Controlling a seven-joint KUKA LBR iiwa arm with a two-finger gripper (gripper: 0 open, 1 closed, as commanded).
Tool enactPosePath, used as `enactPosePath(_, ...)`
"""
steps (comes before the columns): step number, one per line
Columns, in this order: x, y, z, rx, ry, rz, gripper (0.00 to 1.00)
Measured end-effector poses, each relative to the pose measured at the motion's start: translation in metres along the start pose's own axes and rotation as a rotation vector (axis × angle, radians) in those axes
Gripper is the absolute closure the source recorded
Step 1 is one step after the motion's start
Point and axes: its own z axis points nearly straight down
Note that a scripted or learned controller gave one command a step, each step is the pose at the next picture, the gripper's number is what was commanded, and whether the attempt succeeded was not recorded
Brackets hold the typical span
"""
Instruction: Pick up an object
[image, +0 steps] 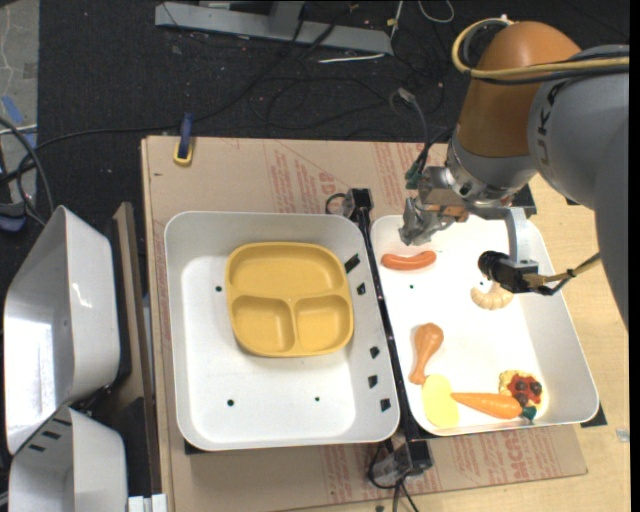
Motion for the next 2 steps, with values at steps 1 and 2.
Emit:
enactPosePath(1,0.044,0.005,0.0,-0.002,-0.001,0.001,1.0)
enactPosePath(2,0.102,0.013,0.011,-0.002,-0.001,0.0,1.0)
